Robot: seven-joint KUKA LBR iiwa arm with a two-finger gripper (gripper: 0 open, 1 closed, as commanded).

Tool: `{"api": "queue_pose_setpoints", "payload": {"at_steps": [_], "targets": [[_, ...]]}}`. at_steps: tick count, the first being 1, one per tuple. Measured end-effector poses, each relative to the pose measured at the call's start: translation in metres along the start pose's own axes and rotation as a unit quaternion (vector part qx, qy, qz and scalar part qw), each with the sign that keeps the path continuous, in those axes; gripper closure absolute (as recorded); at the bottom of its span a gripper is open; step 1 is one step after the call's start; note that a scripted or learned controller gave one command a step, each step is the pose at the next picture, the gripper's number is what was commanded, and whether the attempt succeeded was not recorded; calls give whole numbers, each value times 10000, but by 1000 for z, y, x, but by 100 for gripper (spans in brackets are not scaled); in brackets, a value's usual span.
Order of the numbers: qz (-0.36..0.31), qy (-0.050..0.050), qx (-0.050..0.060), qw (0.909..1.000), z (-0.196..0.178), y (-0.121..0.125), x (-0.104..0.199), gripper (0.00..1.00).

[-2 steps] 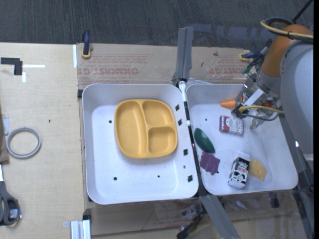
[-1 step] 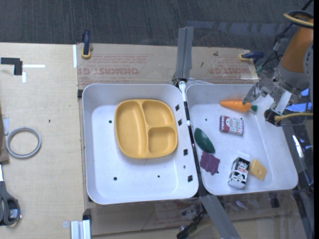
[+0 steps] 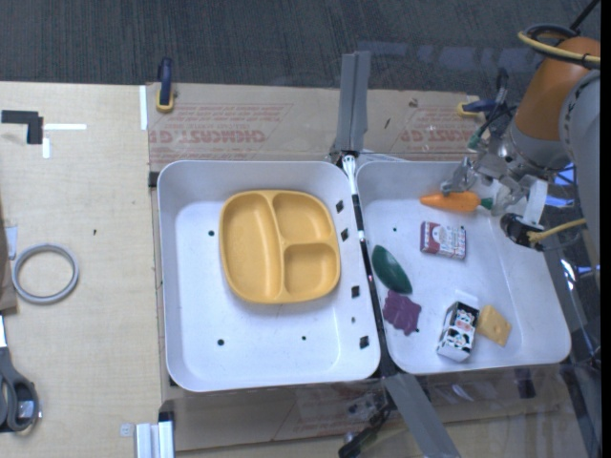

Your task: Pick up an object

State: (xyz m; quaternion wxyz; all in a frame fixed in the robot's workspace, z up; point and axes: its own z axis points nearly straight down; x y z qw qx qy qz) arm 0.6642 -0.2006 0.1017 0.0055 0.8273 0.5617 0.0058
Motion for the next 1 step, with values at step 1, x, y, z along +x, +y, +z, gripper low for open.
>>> {"api": "queue_pose_setpoints", "payload": {"at_steps": [1], "targets": [[-199, -13, -9, 9998, 0, 0, 1, 0]]}}
